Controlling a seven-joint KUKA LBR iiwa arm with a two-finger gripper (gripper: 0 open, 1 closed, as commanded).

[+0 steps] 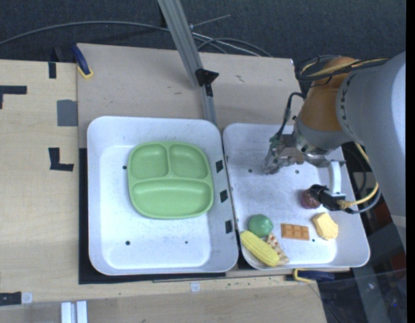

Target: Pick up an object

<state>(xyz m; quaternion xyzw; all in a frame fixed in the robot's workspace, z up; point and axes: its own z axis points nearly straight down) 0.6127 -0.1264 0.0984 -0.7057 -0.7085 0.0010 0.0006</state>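
My gripper (272,163) hangs low over the bare upper left part of the right bin (247,136), on the grey arm with the orange band (325,106). No object lies under it. Toys lie toward the bin's front: a dark red piece (311,198) to the gripper's lower right, a yellow piece (325,226), an orange waffle square (294,232), a green ball (260,225) and a corn cob (261,249) at the front rim.
The left bin (106,247) holds a green divided plate (171,179). A metal pole (183,36) slants up from the bins' back edge. Cables (355,197) trail from the wrist along the right bin's right side.
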